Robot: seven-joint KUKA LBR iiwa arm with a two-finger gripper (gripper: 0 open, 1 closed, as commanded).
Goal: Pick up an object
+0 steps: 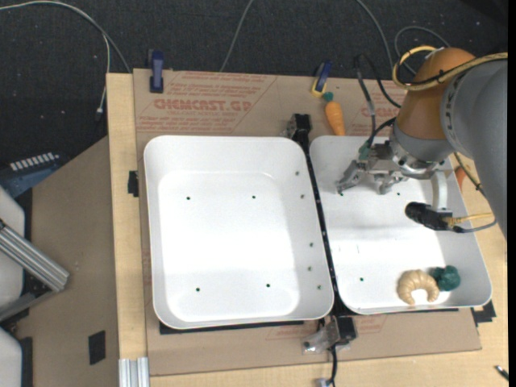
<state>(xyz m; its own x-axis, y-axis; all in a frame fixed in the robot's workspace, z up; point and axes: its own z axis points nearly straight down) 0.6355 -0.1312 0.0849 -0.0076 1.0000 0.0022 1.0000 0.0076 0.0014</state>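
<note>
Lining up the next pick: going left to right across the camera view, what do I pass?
Left white bin → orange carrot-like piece → gripper → tan croissant-shaped piece → teal piece.

A: Objects, right bin (355, 240): you have two, both in its lower right corner as you view it.
B: Describe them?
A: A tan croissant (419, 286), curved, lying flat on the bin floor. Touching its upper right side, a small dark-teal lump (447, 277); you can't make out its shape from here.
</note>
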